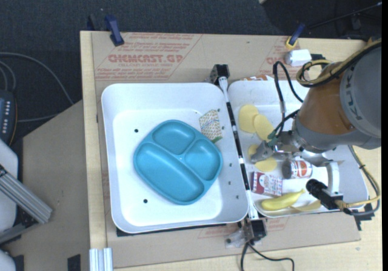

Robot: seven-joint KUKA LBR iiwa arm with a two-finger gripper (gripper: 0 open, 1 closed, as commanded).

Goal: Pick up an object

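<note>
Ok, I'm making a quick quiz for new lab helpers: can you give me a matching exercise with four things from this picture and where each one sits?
Things:
1. blue divided plate
2. banana
3. patterned packet
4. claw

Places:
A. near end of the right bin
B. middle of the left bin
C. over the right bin, by its left wall
D. left bin, at the plate's far right edge

Pairs: 1-B, 2-A, 3-D, 4-C
</note>
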